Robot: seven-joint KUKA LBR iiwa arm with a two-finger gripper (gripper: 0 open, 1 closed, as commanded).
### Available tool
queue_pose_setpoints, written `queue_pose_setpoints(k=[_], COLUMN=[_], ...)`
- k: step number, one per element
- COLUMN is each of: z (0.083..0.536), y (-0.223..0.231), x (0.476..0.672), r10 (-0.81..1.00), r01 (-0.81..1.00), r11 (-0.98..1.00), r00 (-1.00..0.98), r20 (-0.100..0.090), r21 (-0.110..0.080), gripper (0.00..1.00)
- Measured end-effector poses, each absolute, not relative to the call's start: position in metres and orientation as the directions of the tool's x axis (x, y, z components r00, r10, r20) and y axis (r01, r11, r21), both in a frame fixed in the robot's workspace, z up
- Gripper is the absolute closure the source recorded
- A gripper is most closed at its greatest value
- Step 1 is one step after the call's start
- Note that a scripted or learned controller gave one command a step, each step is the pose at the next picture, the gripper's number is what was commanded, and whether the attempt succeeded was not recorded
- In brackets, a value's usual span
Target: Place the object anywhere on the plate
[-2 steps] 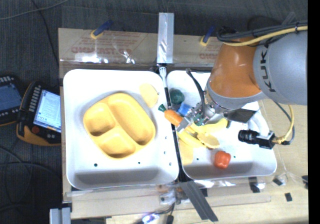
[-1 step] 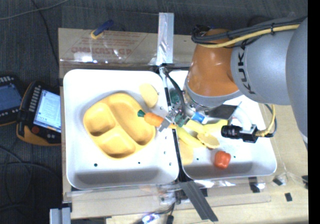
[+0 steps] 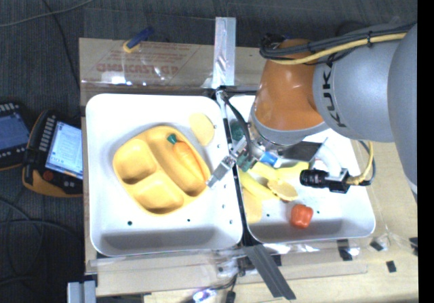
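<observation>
carrot [image 3: 188, 158]: orange, green stem end up-left, lying in right compartment of yellow divided plate [image 3: 139, 159], left bin [image 3: 102, 227]; long axis runs up-left to down-right. claw [image 3: 224, 171]: just right of carrot's lower end, at bin divider, nothing between tips; spread or pressed together — cannot tell. judgement: carrot already resting on plate. tomato [image 3: 302, 215], banana [image 3: 254, 186]: right bin [image 3: 352, 227].

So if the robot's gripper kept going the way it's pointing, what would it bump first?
Probably the yellow divided plate, near the toy carrot lying on it. The gripper points left and down toward it, though height is hard to judge.
</observation>
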State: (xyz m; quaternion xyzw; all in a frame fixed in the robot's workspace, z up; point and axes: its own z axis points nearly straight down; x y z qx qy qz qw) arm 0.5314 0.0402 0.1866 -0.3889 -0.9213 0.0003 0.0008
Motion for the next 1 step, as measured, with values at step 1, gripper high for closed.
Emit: queue_pose_setpoints(k=[1], z=[0.1831], y=[0.0374], x=[0.6112], r10=[0.886], r01=[0.886], r11=[0.464], r00=[-0.464], r20=[0.000], r21=[-0.002], gripper=[0.00])
